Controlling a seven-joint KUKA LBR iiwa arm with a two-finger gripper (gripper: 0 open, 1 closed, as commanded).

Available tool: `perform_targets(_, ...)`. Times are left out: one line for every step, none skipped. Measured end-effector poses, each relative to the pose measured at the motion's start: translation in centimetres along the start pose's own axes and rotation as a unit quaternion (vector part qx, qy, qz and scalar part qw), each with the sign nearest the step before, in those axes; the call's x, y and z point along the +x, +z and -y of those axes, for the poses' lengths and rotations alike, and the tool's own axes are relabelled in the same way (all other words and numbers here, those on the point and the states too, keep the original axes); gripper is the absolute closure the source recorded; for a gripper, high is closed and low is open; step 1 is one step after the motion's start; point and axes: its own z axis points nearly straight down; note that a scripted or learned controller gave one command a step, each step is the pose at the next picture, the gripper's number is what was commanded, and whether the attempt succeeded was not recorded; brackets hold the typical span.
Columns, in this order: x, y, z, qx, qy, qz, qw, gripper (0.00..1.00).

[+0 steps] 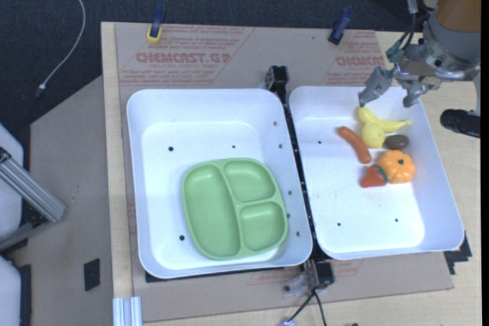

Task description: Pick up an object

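My gripper hangs open over the far edge of the right bin, its two fingers spread apart with nothing between them. Just below it lies a yellow banana-like toy. Beside that sit an orange sausage, a small brown piece, an orange pumpkin and a red-orange piece. All of them are clustered in the bin's far right part.
The left bin holds a green divided plate in its near half. Black clamps join the bins at the middle. Blue clips hold the cardboard sheet at the back.
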Motion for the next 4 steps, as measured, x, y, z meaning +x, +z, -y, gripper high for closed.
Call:
perform_targets(0.0,-0.8,-0.2,-0.007,-0.001,0.001,1.0000,0.00)
perform_targets(-0.4,5.1,0.5,-0.004,-0.001,0.001,1.0000,0.00)
perform_targets(0.0,11.4,0.1,-0.003,-0.001,0.000,1.0000,0.00)
perform_targets(-0.4,17.7,0.2,-0.004,-0.001,0.000,1.0000,0.00)
